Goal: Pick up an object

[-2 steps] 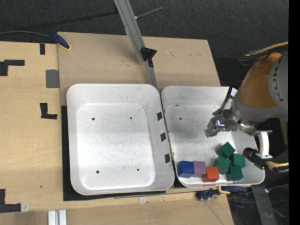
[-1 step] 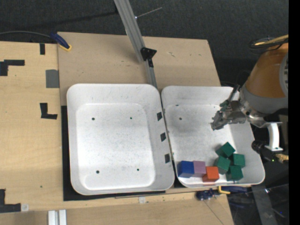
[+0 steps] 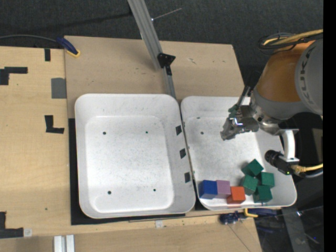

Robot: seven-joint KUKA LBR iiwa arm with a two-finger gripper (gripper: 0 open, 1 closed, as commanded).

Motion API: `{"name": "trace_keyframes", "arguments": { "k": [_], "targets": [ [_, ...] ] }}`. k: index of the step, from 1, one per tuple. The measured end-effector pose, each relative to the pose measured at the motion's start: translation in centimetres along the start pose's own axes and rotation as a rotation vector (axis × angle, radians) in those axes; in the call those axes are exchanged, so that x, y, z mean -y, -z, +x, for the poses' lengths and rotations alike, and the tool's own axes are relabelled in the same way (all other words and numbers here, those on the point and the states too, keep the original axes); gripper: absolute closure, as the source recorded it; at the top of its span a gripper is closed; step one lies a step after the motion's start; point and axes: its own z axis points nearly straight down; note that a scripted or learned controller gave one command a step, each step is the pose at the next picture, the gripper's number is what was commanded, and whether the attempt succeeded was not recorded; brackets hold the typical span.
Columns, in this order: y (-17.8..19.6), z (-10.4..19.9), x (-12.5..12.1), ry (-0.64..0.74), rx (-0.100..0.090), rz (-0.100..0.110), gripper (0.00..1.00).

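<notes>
Several small blocks lie at the front of the right bin [image 3: 210, 112]: a blue block [image 3: 208, 188], a purple block [image 3: 223, 187], an orange block [image 3: 237, 194] and a cluster of green blocks [image 3: 258, 180]. My gripper [image 3: 230, 130] hangs over the middle of the right bin, above its bare floor and well behind the blocks. Nothing shows between its fingers.
The left bin [image 3: 84, 109] stands beside the right one, with black clips along the shared rim. A grey metal pole [image 3: 147, 28] slants in from the top to the bins' back edge. The wooden bench spreads to the left.
</notes>
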Motion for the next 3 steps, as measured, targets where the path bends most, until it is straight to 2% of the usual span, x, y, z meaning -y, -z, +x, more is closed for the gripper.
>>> {"name": "trace_keyframes", "arguments": {
  "k": [2,3],
  "targets": [
    [1.1,9.6,-4.4,0.001,0.000,0.000,1.00],
    [2.0,14.6,-5.1,0.001,0.000,0.001,1.00]
  ]
}}
